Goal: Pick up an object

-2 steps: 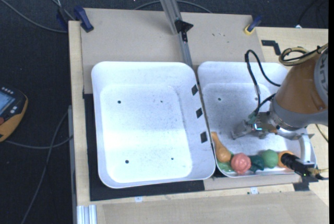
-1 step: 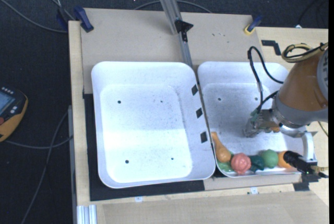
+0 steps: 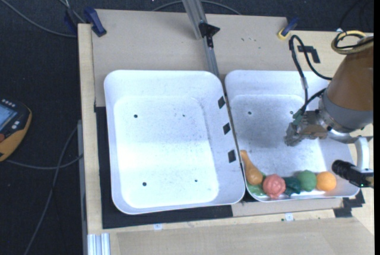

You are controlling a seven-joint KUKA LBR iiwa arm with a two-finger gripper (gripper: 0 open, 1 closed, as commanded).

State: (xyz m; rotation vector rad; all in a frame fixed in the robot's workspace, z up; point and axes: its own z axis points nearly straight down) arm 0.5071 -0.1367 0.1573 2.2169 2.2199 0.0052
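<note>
Pick not yet made. Hand [image 3: 295, 134] low over right bin [image 3: 261, 84] floor; grip state unclear, cannot tell. Toy foods along near wall: carrot [image 3: 251, 168], pink ball [image 3: 274, 185], green piece [image 3: 306, 179], orange ball [image 3: 326, 181].

Four objects [image 3: 289, 182] along right bin's [image 3: 261, 90] near wall.

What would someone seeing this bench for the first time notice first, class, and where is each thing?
The eye goes first to the row of bright toys along the near edge of the right bin: an orange carrot-like piece, a pink ball, a green piece and an orange ball. Next comes the arm's gripper, hanging over the right bin's floor just above that row, and beside it the left bin.
</note>
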